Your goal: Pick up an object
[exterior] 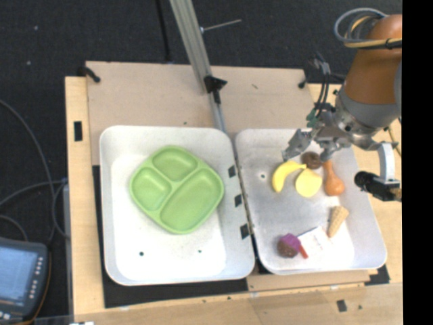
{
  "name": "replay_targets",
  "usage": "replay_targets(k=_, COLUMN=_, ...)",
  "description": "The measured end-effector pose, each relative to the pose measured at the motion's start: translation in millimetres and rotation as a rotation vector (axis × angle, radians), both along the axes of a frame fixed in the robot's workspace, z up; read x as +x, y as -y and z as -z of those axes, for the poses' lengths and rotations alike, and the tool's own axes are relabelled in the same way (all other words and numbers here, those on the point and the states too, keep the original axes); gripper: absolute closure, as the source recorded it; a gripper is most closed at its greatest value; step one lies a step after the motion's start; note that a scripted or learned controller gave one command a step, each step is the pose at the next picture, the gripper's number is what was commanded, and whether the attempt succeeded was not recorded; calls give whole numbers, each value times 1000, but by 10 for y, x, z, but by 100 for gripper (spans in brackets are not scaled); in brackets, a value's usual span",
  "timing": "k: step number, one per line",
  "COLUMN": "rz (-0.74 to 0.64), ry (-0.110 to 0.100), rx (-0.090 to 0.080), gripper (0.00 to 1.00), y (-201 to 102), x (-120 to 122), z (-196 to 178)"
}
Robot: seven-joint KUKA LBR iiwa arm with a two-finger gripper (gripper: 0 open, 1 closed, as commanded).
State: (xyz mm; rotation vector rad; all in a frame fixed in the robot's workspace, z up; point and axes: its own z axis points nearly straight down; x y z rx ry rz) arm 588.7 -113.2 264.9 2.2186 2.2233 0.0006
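Note:
My gripper [312,147] hangs over the back of the right bin [270,249], reaching in from the right. Its fingers [296,143] stand spread and open, with nothing between them. Just below them lies a small brown round object [312,160]. A yellow banana [283,175] lies to its left. In front of it sits a yellow round fruit [308,183], and an orange carrot-shaped piece [331,180] lies to its right.
Nearer the front of the right bin lie a tan cone [337,221], a purple and brown object [289,246] and a white card [315,238]. The left bin [115,249] holds a green divided plate [177,189]. A slanted metal post [193,39] rises behind the bins.

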Motion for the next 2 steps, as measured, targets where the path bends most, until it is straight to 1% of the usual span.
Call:
replay_targets(k=1, rz=1, ry=0, rx=0, gripper=0, y=-1, x=0, z=0)
replay_targets(k=2, rz=3, ry=-6, rx=-1, gripper=0, y=12, x=-6, z=635)
